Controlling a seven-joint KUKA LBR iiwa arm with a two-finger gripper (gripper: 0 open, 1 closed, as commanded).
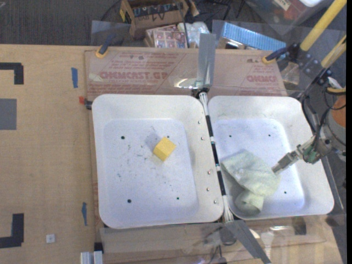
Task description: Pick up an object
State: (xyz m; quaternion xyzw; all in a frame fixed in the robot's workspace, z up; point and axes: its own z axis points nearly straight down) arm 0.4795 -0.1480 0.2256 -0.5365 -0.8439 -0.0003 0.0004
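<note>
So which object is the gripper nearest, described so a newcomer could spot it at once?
Find the right-hand bin of the two white ones. In its near-left part lies a crumpled pale green cloth, with the gripper at its right edge. The other bin's object is a small yellow block, hard-edged and bright.

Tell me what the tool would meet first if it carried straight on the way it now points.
Probably the pale green cloth in the right bin. The tool points down and toward the view's left, its tip at the cloth's right edge. Height above the cloth is unclear from this slanted view.
</note>
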